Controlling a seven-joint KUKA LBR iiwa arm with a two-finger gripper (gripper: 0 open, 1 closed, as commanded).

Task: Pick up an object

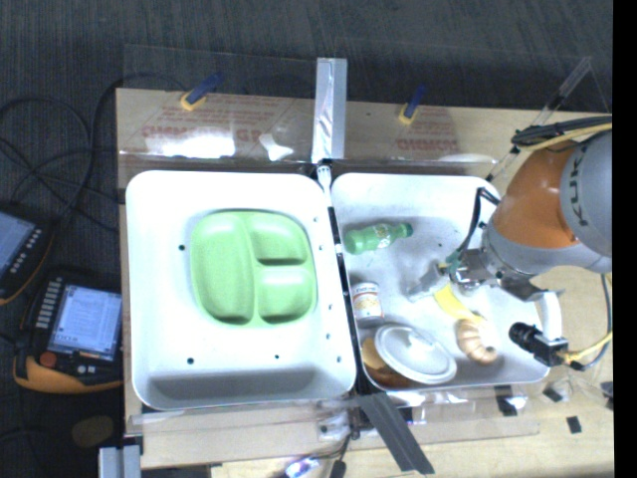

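Two white bins side by side. The left bin [149, 267] has one green divided tray [252, 267]. The right bin [418, 189] holds one green bottle [376, 236] lying on its side, one small jar [366, 301], one white lid [414, 354] on a brown bowl, one croissant-looking pastry [476, 338] and something yellow [450, 300]. The gripper [460, 267] sits right above the yellow thing, near the bin's right side; can't tell about its grip.

Little can be read here. At the right edge of the frame, dark letters that look like "KU" stand on the grey arm [595, 199], cut off by the border. The small jar [366, 300] and the green bottle [377, 236] carry labels too blurred to read.
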